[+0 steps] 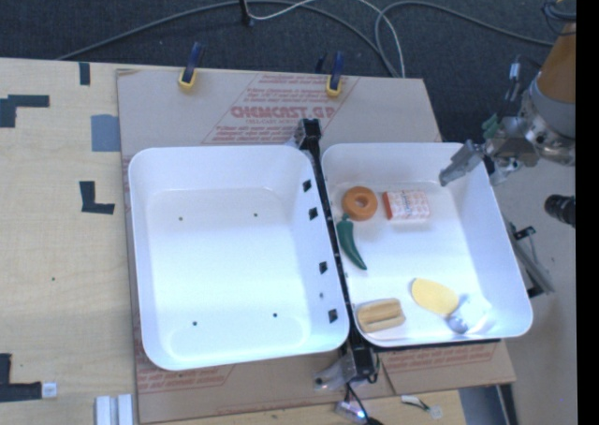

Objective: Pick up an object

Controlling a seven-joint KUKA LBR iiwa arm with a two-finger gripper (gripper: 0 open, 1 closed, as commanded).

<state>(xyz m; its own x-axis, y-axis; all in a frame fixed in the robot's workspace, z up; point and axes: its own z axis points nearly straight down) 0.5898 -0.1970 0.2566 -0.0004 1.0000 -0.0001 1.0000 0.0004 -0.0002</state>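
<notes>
**A:** While the arm (547, 100) is leaning in from the right, where is the gripper (449, 175) hanging?

**B:** It is hanging over the far right corner of the right bin (426, 255), just above the rim and tilting down toward the middle. I am judging that it is lining up for a descent and is not yet grasping anything.

**A:** Is it open or closed?

**B:** I cannot tell; from this slant it is showing as one grey wedge. Nothing is showing in it.

**A:** Where are the things to pick lying?

**B:** All are lying in the right bin. A ring (359, 202) and a box (408, 206) are sitting side by side near the far wall, nearest the gripper. A pepper (352, 243) is lying close to the divider. A roll (379, 315) and a yellow piece (434, 296) are resting near the front, with a small grey item (459, 322) just beside the yellow one.

**A:** Which is looking easiest?

**B:** I am guessing the box: it is lying flat with free space on its near side. The pepper is crowding the wall, which is risking a bump.

**A:** And the left bin (225, 264)?

**B:** It is probably waiting as the drop-off side.
</notes>
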